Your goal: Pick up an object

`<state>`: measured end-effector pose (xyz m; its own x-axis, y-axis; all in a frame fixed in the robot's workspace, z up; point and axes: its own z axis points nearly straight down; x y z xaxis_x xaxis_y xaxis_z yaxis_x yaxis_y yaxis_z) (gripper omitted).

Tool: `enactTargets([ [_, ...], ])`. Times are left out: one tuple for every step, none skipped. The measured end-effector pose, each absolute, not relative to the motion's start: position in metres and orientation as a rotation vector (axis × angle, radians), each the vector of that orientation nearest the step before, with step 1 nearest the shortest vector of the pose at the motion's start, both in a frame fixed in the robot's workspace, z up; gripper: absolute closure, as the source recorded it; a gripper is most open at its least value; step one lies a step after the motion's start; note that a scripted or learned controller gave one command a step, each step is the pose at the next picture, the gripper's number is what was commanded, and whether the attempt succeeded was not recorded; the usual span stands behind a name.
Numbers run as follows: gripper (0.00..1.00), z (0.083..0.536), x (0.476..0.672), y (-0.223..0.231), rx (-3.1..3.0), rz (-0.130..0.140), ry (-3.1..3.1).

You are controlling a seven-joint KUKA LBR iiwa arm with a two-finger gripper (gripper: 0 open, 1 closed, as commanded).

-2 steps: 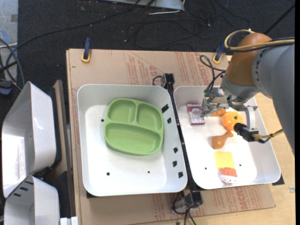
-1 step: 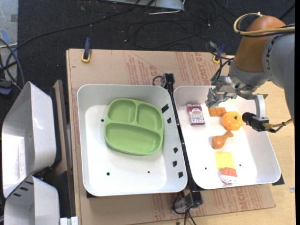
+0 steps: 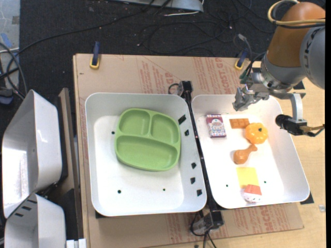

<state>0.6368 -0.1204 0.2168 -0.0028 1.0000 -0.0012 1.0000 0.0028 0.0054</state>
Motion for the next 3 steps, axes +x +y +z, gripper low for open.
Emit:
enactTargets([
  [1.00,0.225,0.614,-0.066,2.215,0.000,2.233],
  [1.00,0.235,0.596,-0.013,2.215,0.000,2.233],
  [1.00,0.231,0.589,0.033,2.215,-0.002,2.233],
])
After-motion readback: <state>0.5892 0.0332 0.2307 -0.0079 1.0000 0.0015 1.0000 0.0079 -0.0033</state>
